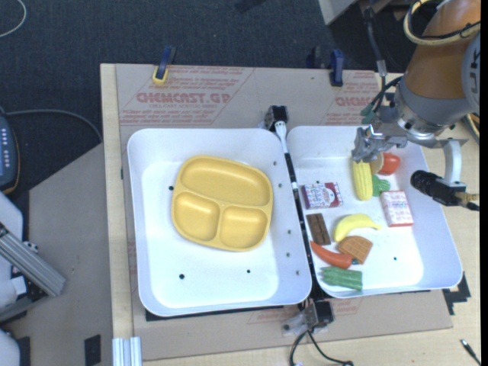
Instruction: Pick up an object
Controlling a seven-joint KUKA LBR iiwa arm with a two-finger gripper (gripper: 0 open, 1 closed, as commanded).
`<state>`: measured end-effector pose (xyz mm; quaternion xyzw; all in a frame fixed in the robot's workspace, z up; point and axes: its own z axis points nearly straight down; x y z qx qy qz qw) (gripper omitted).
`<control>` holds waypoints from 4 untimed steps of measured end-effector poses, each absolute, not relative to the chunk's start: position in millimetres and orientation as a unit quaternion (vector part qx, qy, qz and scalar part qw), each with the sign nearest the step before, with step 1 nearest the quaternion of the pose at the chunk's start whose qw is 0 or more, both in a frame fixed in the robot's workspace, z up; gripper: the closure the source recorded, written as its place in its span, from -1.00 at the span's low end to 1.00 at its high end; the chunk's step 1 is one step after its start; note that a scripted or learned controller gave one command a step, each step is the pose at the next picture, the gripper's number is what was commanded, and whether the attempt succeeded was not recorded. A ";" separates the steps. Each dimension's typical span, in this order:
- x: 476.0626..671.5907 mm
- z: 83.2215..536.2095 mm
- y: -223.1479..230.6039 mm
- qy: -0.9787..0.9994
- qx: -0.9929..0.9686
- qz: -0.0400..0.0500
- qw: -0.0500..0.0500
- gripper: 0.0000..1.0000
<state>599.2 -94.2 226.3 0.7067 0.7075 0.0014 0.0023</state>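
The claw (pixel 368 148) hangs over the far part of the right bin (pixel 435 277), at the end of the grey arm (pixel 438 82) with its orange band, which comes in from the right. Whether the claw is clenched or released cannot be told from this slanted view, and nothing is seen gripped in it. Its tip sits just above the top end of a yellow corn cob (pixel 362 180), which lies lengthwise on the bin floor. Just beside the cob, toward the right, are a red tomato (pixel 390 163) and a small green piece (pixel 380 184), partly tucked under the wrist.

Farther out in the same bin lie a small red and white packet (pixel 321 196) to the left of the cob, a pink and white box (pixel 396 208) to its right, a brown chocolate bar (pixel 318 229), a yellow banana (pixel 357 223), a brown slice of bread (pixel 355 248), a red pepper (pixel 331 256) and a green vegetable (pixel 340 279) nearest the front rim.

The left bin (pixel 152 197) holds a yellow divided plate (pixel 222 203) with three compartments, well apart from the claw. Both bins rest on a brown board (pixel 198 94).
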 end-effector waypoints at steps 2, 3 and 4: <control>513.3 234.6 -53.8 0.708 0.707 0.000 -0.002 1.00; 522.1 214.6 -58.2 0.707 0.707 -0.001 -0.002 1.00; 509.5 224.9 -50.8 0.707 0.707 0.000 -0.001 1.00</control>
